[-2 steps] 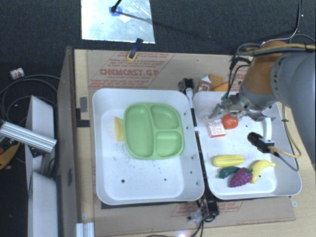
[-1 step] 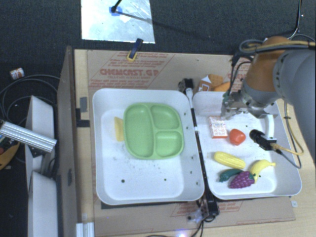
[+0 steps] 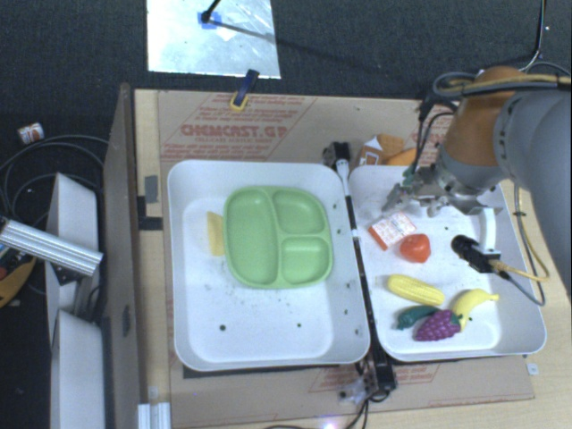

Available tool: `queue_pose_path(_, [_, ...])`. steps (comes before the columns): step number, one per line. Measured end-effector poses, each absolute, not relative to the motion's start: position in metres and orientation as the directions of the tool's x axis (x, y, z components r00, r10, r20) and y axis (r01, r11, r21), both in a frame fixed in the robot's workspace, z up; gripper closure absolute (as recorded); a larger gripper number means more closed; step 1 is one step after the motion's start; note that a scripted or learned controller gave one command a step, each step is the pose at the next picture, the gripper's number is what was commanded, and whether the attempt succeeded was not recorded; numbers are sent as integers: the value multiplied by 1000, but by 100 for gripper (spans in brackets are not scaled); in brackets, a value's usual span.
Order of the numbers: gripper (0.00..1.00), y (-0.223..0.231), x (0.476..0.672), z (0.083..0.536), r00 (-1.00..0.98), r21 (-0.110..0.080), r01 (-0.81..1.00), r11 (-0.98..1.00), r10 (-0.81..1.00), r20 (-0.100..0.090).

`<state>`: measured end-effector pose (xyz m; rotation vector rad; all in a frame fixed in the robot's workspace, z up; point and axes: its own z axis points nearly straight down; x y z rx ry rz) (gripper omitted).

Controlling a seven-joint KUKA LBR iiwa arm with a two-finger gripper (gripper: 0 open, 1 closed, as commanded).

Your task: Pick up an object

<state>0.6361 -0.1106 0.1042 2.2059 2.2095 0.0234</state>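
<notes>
My hand (image 3: 404,193) hovered just above the small red-and-white carton (image 3: 388,231), its grip hidden from me, and I judged a descent might nudge the round orange-red toy fruit (image 3: 415,248) beside the carton.

Legible markings, one item:

1. Brown cardboard sheet (image 3: 268,119) under the two bins: red block lettering along its far strip, reading roughly "CHEMCAST GP". The last letters are soft and uncertain. Smaller red lines sit above and below this word, too fine to read. More red print shows on the same sheet's near edge, below the bins; also unreadable.

2. Small white and red packet (image 3: 391,231) in the right bin (image 3: 527,333): printed red pattern or text on its face, too small to make out.
</notes>
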Motion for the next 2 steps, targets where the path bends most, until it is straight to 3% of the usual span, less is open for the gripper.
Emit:
queue_pose_path(1, [0, -110, 586, 92, 2, 24, 1000, -2, 1000, -2])
queue_pose_path(2, [0, -115, 570, 92, 0, 25, 1000, 0, 1000, -2])
